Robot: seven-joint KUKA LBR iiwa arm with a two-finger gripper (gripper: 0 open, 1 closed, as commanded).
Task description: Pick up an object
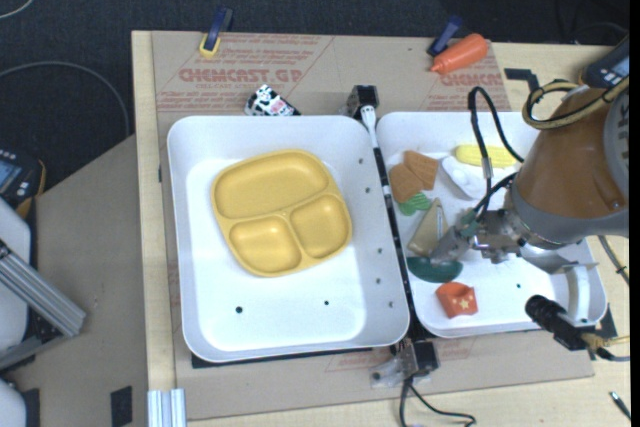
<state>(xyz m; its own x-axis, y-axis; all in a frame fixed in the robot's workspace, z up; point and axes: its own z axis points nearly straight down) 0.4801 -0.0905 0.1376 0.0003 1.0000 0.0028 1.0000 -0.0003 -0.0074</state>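
We see the claw [462, 237] low in the right bin [500, 319], among a cluster of small things near that bin's left wall; we cannot tell how it is set. A dark green piece [434, 266] lies just beside it, a red toy [457, 299] sits nearer the front edge, and a brown piece [412, 175] and yellow piece [482, 155] lie toward the back. The left bin [290, 325] holds a yellow divided plate [280, 210], with bare white floor along its front. On the tabletop [160, 95], an orange carrot toy [460, 53] rests behind the bins.
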